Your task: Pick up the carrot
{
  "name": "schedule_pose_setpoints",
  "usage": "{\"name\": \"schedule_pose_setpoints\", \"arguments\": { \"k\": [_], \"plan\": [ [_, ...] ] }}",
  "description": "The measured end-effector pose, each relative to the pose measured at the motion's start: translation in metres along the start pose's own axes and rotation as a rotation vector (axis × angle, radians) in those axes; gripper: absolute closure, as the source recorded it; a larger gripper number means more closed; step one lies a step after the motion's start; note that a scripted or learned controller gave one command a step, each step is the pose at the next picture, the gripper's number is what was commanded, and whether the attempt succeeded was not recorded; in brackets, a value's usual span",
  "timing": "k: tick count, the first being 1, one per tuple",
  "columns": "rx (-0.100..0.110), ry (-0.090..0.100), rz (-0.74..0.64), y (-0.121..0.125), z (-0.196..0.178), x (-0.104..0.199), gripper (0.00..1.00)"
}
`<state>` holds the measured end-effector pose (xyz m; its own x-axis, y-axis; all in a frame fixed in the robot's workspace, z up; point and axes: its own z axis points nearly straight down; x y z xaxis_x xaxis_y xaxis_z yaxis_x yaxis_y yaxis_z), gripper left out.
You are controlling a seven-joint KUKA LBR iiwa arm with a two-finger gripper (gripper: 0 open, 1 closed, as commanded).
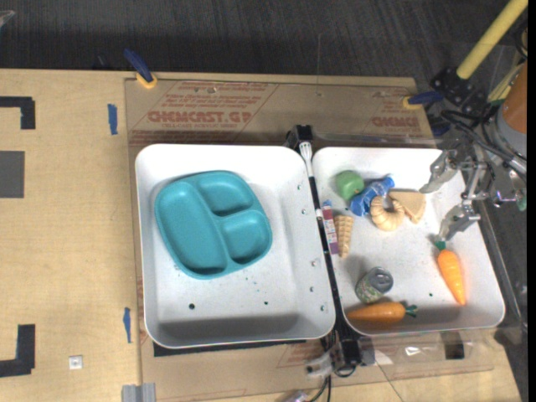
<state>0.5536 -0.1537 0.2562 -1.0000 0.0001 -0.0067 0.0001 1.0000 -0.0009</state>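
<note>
Plainly orange carrot point(452, 276), tapered, green stub at top.

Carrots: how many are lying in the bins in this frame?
2, both in the right bin: one carrot by its right wall, below the hand; another carrot along the near edge. Clutter might hide more.

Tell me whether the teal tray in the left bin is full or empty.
Empty. The teal tray lies flat in the left bin, and all its compartments show bare teal bottoms with nothing in them.

Teal divided plate point(213, 222) in left bin point(151, 249).
</note>
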Motion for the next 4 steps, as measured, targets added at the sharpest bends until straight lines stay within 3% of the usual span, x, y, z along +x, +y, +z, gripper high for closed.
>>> {"name": "schedule_pose_setpoints", "arguments": {
  "k": [1,2,3,4],
  "plan": [
    [-0.002,0.011,0.054,-0.053,0.135,0.021,0.0],
    [0.001,-0.007,-0.098,-0.07,0.166,0.063,0.0],
    [0.006,-0.012,-0.799,-0.066,0.166,0.061,0.0],
    [0.011,-0.025,-0.801,-0.063,0.153,0.056,1.0]
  ]
}}
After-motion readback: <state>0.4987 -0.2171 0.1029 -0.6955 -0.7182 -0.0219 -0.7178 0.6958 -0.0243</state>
